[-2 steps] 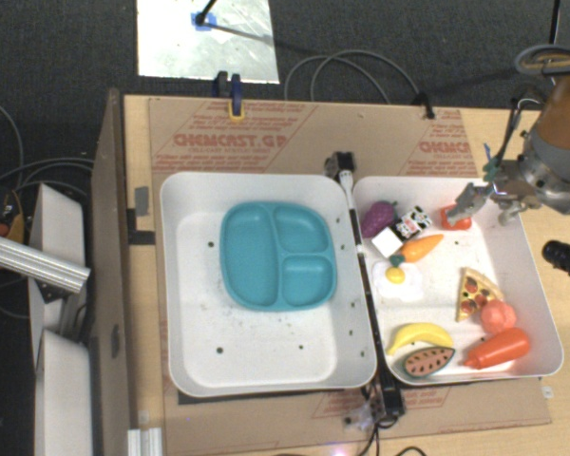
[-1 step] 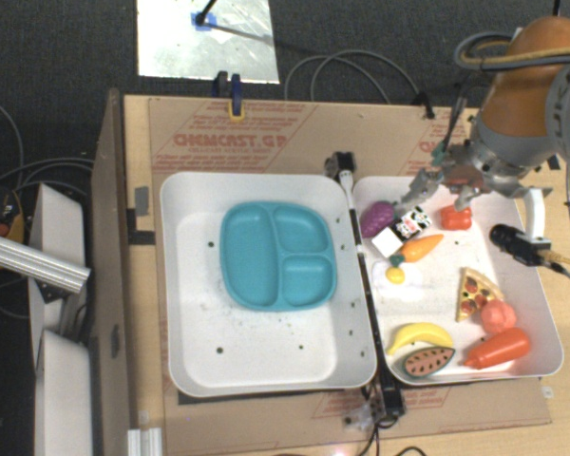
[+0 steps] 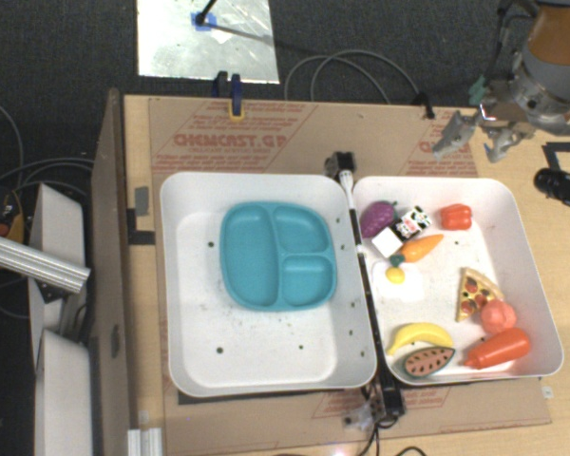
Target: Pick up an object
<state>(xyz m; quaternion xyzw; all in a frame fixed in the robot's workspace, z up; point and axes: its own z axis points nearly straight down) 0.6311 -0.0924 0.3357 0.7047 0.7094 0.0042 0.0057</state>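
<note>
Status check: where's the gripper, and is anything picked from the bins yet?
Gripper above the bench beyond the right bin, fingers open, nothing between them. Toy food lying in that bin. Teal tray in the left bin.

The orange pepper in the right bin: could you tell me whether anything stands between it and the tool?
Nothing visible does. The tool hangs above the bench beyond the right bin's far rim, and the orange pepper lies just inside that rim with open space above it. Its nearest neighbours, the black-and-white toy and the carrot, sit to its left.

The arm (image 3: 551, 27) hangs at upper right — jaws spread apart, holding nothing, pointing down.
</note>
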